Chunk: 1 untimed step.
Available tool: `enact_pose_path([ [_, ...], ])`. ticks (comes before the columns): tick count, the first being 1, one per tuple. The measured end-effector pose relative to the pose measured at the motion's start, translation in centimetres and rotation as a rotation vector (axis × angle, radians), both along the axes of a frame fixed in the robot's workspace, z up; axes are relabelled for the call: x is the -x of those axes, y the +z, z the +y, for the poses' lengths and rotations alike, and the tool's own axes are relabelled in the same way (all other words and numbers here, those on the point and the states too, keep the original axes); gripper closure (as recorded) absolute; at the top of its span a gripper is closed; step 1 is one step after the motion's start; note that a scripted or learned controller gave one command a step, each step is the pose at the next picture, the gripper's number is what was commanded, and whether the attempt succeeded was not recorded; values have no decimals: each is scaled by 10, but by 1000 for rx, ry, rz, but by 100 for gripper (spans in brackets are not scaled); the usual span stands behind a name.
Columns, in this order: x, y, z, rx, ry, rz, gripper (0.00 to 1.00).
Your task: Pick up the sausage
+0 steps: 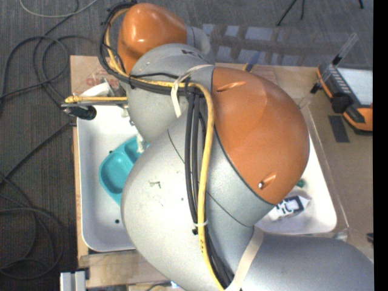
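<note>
can't tell if the pincer [139, 139] is clenched, could snag the teal bowl [118, 173] right beside it instead of the sausage

The big grey-and-orange arm [200, 180] hangs over the middle and covers most of both bins, so that's your main blocker. The teal bowl [118, 171] sits in the left bin [88, 223], tucked right against the arm. Left of the bowl there's a bare white strip, and there's more open floor above and below it in the view. Way right of the bowl, past the arm, a white packet [291, 206] takes up the right bin [324, 217] corner, with a little bare floor beside it.
</note>
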<state>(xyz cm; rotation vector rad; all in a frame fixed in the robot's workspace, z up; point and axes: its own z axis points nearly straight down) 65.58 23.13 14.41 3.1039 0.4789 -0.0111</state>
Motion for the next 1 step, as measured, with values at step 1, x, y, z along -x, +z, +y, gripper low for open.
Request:
enact_pose_path([
  [1,-5,-4,-1,0,-64,-1,0],
])
